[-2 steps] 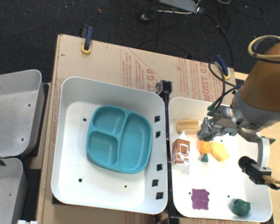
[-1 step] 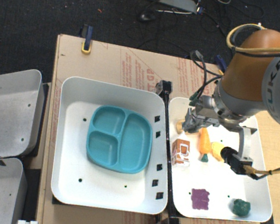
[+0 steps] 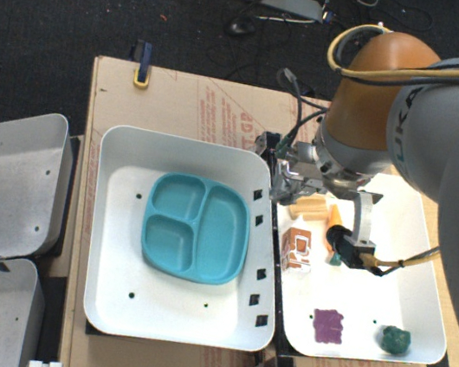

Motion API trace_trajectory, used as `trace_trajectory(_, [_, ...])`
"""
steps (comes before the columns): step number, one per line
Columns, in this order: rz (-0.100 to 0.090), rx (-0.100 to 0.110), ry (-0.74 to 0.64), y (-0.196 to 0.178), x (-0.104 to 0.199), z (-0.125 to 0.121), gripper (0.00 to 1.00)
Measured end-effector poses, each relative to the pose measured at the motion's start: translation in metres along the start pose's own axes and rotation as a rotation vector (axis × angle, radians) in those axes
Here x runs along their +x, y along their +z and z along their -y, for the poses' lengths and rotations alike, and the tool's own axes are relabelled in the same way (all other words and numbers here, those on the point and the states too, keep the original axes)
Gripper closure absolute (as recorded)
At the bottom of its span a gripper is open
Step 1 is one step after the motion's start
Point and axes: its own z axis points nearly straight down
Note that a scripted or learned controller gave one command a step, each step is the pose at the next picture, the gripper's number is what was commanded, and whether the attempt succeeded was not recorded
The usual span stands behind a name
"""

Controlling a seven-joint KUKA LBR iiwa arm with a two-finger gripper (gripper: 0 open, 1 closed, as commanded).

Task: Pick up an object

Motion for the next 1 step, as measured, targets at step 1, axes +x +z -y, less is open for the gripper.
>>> trace_trajectory(1, [0.000, 0.000, 0.000, 0.0092, 0.0475, -0.0135, 1.00])
